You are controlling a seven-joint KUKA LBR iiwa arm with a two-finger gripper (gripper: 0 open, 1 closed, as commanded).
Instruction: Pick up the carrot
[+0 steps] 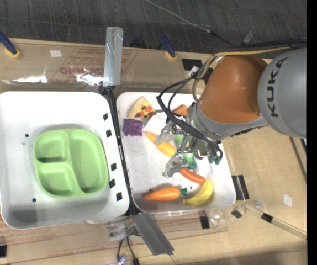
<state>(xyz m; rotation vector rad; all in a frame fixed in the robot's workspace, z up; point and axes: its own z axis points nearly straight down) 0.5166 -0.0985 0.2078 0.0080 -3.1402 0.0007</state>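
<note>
the carrot [161, 194] is seen lying lengthwise left-to-right, low in the frame, just below the jaws [176, 164], whose opening cannot be told.

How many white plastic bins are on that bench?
2. The left white plastic bin holds a green divided plate; the right white plastic bin holds toy food, including an orange carrot.
</note>
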